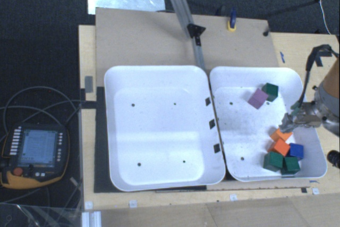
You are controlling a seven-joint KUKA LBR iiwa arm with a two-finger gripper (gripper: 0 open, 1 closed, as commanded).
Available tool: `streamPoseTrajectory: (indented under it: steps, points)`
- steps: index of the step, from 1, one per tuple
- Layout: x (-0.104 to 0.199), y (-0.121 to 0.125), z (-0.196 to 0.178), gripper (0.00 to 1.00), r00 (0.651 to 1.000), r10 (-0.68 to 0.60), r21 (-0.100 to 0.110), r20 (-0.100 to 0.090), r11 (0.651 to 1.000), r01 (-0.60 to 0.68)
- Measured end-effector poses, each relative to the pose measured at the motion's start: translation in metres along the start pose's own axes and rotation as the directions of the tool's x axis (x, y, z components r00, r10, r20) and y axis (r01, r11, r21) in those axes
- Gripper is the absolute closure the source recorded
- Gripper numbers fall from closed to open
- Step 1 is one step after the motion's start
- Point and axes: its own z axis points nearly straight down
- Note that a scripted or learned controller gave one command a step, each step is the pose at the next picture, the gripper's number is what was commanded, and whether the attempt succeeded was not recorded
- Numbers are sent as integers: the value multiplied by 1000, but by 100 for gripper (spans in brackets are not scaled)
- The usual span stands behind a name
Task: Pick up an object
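camera view: blocks point(282, 152) in right bin point(234, 167)

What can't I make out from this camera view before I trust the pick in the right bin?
- Gripper: small and blurred over the block pile; open, shut or holding, cannot tell.
- Orange blocks: gripper overlaps the upper one, so contact is unclear.
- Green blocks: packed in the right bin corner; how many, and which lie beneath, is hidden.
- Arm: cut off by the frame's right edge.
- Pendant screen: too small to read.
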Motion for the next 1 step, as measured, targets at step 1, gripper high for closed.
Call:
streamPoseTrajectory:
  steps: [1]
  points:
    - [46, 12, 1, 100, 1000, -6, -1, -3, 1000, 6]
